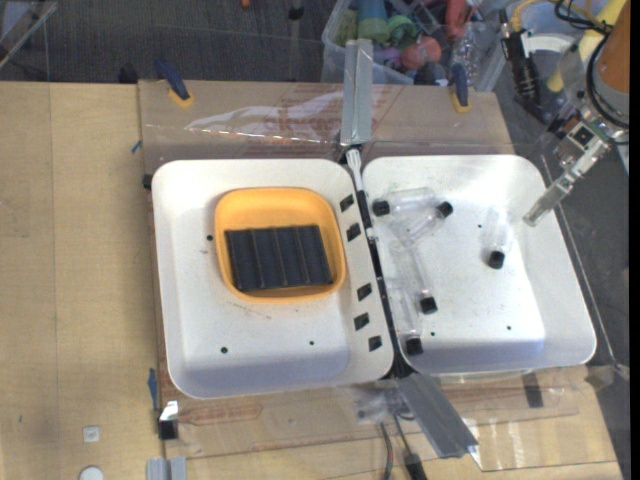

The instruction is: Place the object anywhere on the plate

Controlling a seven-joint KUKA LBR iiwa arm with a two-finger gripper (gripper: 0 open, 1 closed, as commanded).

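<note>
A yellow-orange plate sits in the left white bin. A dark grey ribbed rectangular block lies flat on the plate, filling most of its floor. My gripper hangs over the upper right corner of the right bin, far from the plate, pointing down and to the left. Nothing can be seen held at its tip. The arm's orange band shows at the right edge.
In the right bin lie clear plastic pieces with black ends and a small black knob. A black-tabbed divider separates the bins. A box of coloured toys stands behind the bench.
</note>
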